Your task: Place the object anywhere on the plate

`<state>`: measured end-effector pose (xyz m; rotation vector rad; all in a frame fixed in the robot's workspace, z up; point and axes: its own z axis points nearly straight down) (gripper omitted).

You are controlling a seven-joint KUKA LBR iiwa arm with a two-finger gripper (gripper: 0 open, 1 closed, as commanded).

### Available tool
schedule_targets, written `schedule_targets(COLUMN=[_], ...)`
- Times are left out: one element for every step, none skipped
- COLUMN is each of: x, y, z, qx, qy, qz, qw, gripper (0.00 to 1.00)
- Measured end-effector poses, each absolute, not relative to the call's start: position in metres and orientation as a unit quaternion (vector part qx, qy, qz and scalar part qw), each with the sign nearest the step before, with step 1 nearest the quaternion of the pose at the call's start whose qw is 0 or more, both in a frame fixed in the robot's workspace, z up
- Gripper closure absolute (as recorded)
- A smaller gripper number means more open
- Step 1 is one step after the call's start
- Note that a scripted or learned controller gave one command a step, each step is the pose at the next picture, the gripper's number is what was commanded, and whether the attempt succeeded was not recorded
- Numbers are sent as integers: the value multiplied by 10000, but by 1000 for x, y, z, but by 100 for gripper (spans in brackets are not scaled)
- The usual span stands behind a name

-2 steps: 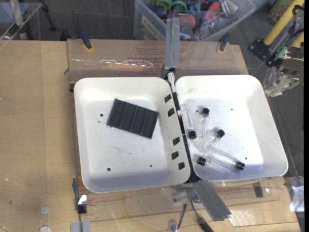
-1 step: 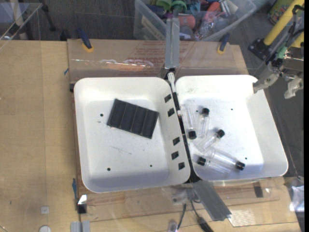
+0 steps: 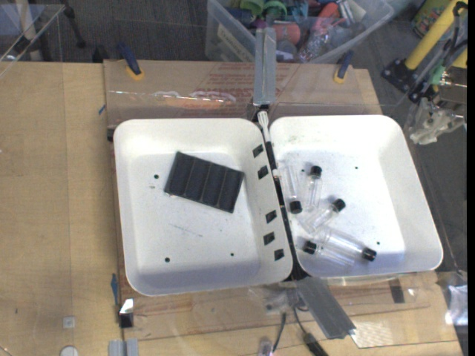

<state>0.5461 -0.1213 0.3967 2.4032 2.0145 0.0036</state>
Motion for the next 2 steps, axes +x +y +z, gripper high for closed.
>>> schedule_targets(x=[495,495], y=[-190,-190], z=[436,436], qx=[5114,5114], qy=[8593,8593], qz=[3,3], qw=[35,34], gripper=[100,0])
